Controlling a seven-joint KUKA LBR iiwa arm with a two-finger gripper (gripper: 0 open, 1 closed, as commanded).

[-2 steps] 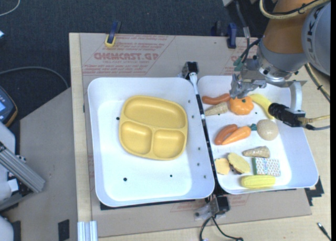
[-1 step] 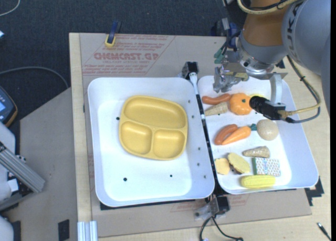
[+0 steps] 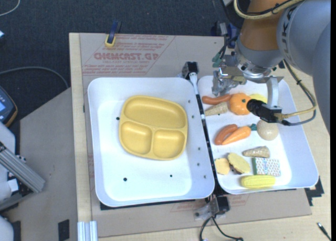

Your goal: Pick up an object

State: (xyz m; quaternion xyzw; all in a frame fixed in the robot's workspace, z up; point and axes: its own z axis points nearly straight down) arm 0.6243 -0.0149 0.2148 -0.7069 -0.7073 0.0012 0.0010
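Red "CHEMCAST GP" lettering lies behind the yellow plate; tool state unclear, right of it

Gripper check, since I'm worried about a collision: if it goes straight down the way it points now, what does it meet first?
Probably the slim orange carrot at the far end of the right bin, which lies just under the gripper. Depth is hard to judge from this slanted view, so it could land on bin floor beside it.

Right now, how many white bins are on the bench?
2: the left bin holds a yellow divided plate; the right bin holds the toy food.
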